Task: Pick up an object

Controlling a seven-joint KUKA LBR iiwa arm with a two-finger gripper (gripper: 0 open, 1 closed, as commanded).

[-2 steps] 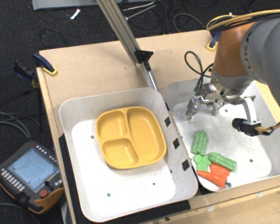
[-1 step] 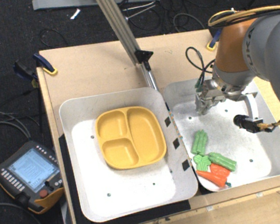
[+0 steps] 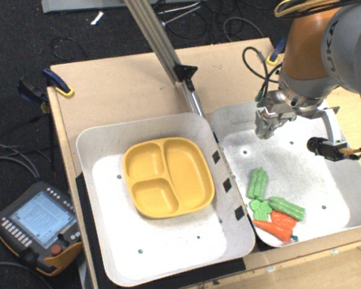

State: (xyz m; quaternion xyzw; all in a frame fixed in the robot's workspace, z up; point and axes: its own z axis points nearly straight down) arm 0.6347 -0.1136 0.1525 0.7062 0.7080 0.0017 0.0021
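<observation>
Hovering our claw [image 3: 265, 125] high in the right bin [image 3: 357, 202], grip state we cannot tell, we should descend squarely onto the green toy [image 3: 256, 183] just below-left of it.

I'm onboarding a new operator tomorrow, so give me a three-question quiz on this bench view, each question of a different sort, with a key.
1. True or false: the yellow divided plate lies in the right bin.
2. Multiple choice: the green and orange toy pieces lie
A. at the far edge of the left bin
B. near the front of the right bin, by the divider between the bins
C. on the bare bench
3. Fill in: the end effector hangs over the ____ part of the right bin, apart from the toy pieces.

Key
1. False; it lies in the left bin.
2. B
3. far (back)
</observation>
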